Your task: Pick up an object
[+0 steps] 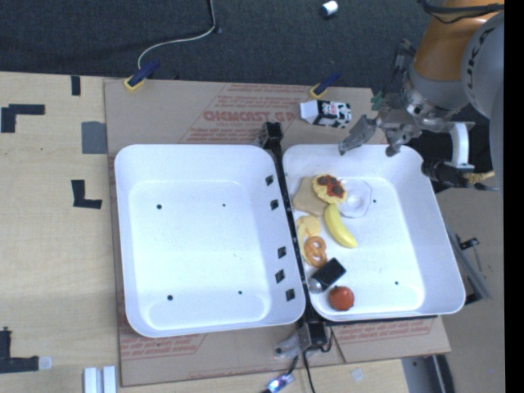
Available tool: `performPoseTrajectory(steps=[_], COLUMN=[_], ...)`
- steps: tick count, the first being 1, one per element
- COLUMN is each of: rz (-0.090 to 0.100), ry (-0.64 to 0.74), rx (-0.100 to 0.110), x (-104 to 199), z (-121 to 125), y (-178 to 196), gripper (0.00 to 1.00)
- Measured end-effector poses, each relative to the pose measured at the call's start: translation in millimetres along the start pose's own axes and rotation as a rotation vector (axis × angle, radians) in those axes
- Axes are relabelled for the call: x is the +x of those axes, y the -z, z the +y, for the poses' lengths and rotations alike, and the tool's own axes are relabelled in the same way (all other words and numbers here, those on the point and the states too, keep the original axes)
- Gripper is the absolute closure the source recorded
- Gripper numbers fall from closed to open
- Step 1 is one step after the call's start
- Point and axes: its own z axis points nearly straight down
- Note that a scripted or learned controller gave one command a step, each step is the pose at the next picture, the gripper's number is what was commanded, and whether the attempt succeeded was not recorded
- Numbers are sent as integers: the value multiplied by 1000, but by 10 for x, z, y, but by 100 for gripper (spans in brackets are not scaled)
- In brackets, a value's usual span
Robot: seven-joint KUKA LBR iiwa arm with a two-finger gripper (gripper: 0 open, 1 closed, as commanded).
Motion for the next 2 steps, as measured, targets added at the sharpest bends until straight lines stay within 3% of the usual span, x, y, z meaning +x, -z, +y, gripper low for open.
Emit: performPoseTrajectory(steps=[1, 2], rz=[0, 3], ry=[2, 8], rx=[5, -4], x=[313, 1155], z=[65, 16], y=[-879, -464], gripper=[0, 0])
